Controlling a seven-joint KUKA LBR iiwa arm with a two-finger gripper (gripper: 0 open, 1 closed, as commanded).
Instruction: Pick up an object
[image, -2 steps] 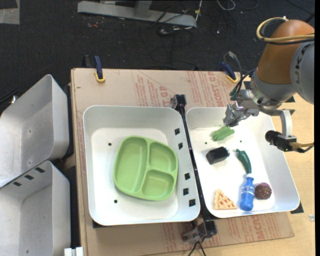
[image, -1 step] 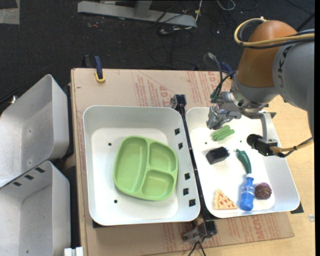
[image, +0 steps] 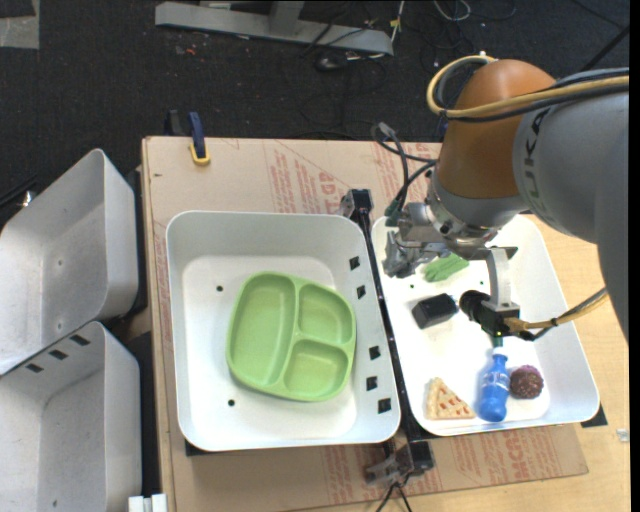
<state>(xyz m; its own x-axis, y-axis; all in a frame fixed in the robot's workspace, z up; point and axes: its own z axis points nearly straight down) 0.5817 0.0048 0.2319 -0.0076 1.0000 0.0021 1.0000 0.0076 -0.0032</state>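
The desk (image: 260, 170) is a flat brown board with red writing on it. Two white bins sit on it, side by side and touching. The left bin (image: 190, 300) holds a green plate. The right bin (image: 565, 320) holds small things. A clamp with a yellow tip (image: 198, 140) sits at the far left corner of the desk. Black cables (image: 400, 465) lie at its near edge.

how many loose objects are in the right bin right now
5: green piece by the gripper, black block mid-bin, waffle wedge, blue bottle, dark ball near front. The arm may hide others.
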